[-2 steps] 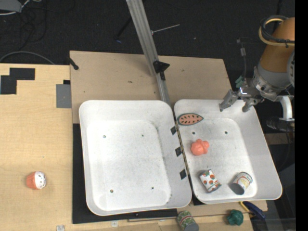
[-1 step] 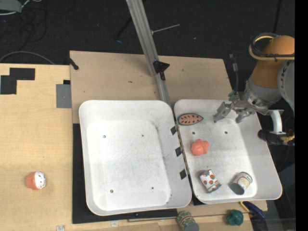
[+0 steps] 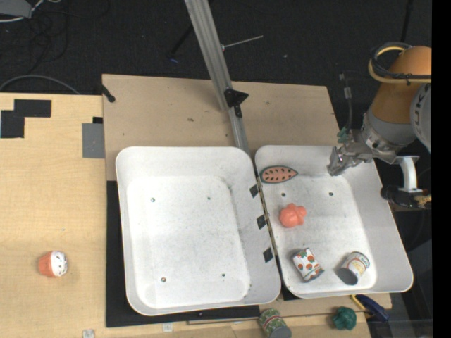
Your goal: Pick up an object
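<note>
The right bin (image 3: 380, 217) holds several objects: a flat brown and red oval piece (image 3: 279, 174) at its far left corner, a salmon lumpy toy (image 3: 292, 215) near its middle, a white can with red spots (image 3: 306, 265) and a small tin lying on its side (image 3: 354, 267) along the near edge. My gripper (image 3: 338, 163) hangs over the bin's far right part, above bare floor and well right of the oval piece. Nothing shows between its fingers.
The left bin (image 3: 134, 189) lies beside the right one. A slanted metal rail (image 3: 215, 55) runs to the bins' far junction. An orange and white ball (image 3: 52, 264) sits on the wooden bench at left. A dark can (image 3: 271, 322) and green toy (image 3: 344, 318) lie by the near edge.
</note>
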You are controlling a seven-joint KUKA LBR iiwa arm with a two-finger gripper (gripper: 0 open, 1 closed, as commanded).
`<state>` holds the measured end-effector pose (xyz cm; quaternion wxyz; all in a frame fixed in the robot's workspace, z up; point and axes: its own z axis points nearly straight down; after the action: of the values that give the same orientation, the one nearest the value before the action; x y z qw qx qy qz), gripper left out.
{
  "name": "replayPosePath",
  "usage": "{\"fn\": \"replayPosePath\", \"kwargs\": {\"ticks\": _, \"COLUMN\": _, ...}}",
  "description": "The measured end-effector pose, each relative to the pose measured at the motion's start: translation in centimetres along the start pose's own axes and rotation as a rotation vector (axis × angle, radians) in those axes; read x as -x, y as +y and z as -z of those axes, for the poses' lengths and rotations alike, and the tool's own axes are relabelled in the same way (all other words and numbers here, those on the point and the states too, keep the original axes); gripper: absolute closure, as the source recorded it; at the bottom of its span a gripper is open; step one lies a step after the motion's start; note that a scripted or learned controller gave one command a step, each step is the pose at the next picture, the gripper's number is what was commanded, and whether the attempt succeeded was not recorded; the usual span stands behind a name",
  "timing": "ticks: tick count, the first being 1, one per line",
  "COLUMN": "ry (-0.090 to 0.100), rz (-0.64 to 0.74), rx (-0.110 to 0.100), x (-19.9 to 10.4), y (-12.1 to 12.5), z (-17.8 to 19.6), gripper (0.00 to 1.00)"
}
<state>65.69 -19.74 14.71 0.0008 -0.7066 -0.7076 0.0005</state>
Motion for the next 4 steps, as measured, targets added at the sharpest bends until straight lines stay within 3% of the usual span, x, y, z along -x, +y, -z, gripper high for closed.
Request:
{"fn": "replayPosePath", "kwargs": {"ticks": 2, "ry": -0.002, "rz": 0.0, "rx": 0.008, "x": -0.5, "y": 0.3, "z": 12.0, "gripper": 1.0}}
{"fn": "replayPosePath", "kwargs": {"ticks": 3, "ry": -0.001, "rz": 0.002, "rx": 0.002, "x": -0.5, "y": 0.3, "z": 12.3, "gripper": 1.0}}
{"fn": "replayPosePath", "kwargs": {"ticks": 4, "ry": 0.002, "rz": 0.002, "rx": -0.002, "x": -4.9, "y": -0.9, "z": 11.6, "gripper": 1.0}}
